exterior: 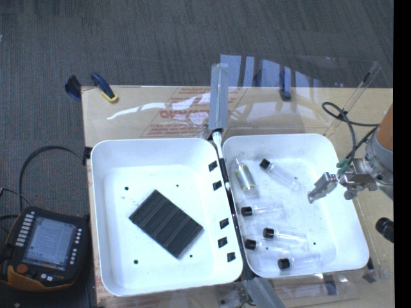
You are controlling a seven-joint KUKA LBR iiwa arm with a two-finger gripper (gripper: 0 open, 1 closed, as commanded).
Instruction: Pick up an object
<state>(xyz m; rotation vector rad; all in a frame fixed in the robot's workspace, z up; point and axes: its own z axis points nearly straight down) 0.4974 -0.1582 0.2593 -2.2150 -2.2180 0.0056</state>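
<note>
Down at the front edge of the right bin (pixel 350 172) sit a few clear vials (pixel 289 237) with black caps, loose and easy pickings. Gripper (pixel 321 188) hangs over that bin's right side, nothing between its fingers; can't tell how wide they are. Left bin (pixel 106 172) just holds a ribbed dark slab (pixel 166 223) mid-floor.

- Table (pixel 138 111): pale wooden top, bare along its far strip, with printed reddish marks behind the left bin.
- Left bin (pixel 106 172): shallow, white, resting on the table.
- Right bin (pixel 308 143): white, just beside the left bin, touching along the shared edge.
- Blue-and-yellow clamp (pixel 103 87): at the table's far corner, beyond the left bin.
</note>
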